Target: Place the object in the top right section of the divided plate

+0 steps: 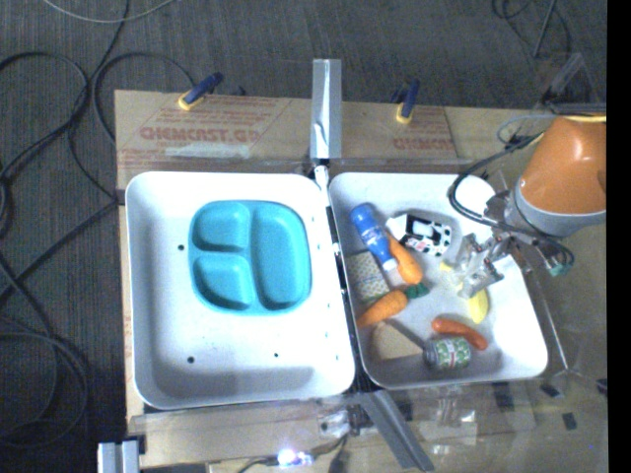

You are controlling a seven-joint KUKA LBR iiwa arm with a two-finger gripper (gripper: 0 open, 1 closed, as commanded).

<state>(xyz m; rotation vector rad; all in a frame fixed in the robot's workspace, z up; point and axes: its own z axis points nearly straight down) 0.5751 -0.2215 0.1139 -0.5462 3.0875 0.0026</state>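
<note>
Gripper (476, 267) sits low in my right bin (527, 348), above a yellow piece (478, 308); can't tell how it's set. Blue divided plate (250, 255) lies in left bin (158, 363), well apart. Bottle (370, 233), carrots (383, 306), can (449, 354) nearby.

Teal divided plate (249, 255) in the white left bin (158, 363); right bin (523, 348) has a blue bottle (370, 233), orange carrots (383, 306), black-and-white toy (426, 233).

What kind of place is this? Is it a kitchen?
Probably a robot lab, not a kitchen: a robot arm reaches over two white bins, one bin holds toy food like a carrot, and cables lie on the floor.
</note>
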